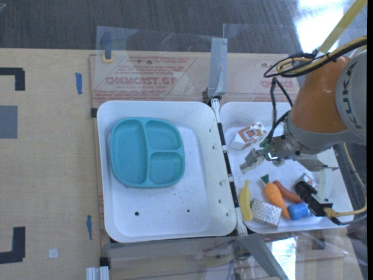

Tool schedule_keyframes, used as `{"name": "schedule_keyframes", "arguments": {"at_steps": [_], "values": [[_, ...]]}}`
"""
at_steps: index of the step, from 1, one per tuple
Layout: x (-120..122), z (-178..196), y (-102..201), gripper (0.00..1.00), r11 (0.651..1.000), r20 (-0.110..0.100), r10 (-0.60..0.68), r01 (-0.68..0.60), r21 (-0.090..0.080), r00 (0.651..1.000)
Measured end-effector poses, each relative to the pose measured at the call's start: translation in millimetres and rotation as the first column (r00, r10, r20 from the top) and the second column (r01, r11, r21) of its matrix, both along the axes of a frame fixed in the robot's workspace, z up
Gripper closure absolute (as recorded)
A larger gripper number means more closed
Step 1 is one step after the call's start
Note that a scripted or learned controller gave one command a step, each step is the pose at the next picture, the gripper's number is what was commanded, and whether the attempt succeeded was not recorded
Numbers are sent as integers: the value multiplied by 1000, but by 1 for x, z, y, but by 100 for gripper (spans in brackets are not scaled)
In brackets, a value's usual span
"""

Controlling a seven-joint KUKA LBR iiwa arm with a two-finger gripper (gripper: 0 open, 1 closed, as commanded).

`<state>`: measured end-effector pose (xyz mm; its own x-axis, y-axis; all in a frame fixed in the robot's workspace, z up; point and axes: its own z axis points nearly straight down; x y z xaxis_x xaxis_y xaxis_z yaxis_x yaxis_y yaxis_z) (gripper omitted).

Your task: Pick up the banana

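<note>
Right bin [344,223] — banana [245,200], carrot [275,198]; left — teal plate [147,152]; pincer [254,159] open, empty.

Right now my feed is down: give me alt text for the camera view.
The gripper hangs over the right bin, above the banana lying by that bin's left wall beside a carrot and a small carton. The left bin holds a teal divided plate.
</note>
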<state>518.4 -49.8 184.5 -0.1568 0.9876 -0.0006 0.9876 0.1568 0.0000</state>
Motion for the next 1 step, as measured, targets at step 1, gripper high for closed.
{"name": "schedule_keyframes", "arguments": {"at_steps": [1], "values": [[-39,-1,29,0,997,-3,-72,72,1,997]]}}
